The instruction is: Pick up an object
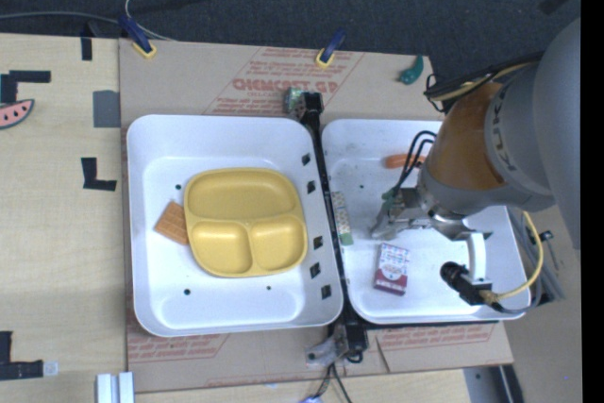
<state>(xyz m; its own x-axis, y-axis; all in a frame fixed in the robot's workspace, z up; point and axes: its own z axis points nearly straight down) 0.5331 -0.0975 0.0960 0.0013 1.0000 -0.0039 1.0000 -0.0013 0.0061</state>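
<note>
Camera view: hand [389, 220] low in right bin [415, 309], grip state impossible to tell; small red box [391, 269] just below it, probably light and stiff, best pinched across narrow sides.

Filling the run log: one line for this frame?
arm: over right bin | gripper: low near divider, nothing seen held | red packet: on bin floor, apart | yellow tray: left bin
</note>
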